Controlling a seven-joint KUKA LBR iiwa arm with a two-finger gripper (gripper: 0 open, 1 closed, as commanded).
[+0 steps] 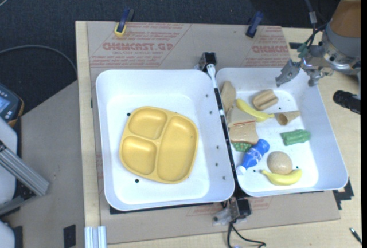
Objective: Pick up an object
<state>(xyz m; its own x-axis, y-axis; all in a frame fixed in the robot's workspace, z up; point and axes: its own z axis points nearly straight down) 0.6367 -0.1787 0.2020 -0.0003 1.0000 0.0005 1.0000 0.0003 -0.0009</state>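
Note:
My gripper hangs over the far right corner of the right bin, its two fingers spread apart and open, with nothing between them. Several toy foods lie below and to its left: a tan bread roll, a yellow banana, a small brown wedge, a sandwich, a green piece, a blue bottle, a beige round piece and a second banana. The bread roll lies nearest the gripper.
In the left bin lies a yellow divided plate. A black hinge strip runs between the bins. Two clamps hold the board's far edge. Cables trail above the arm at the upper right.

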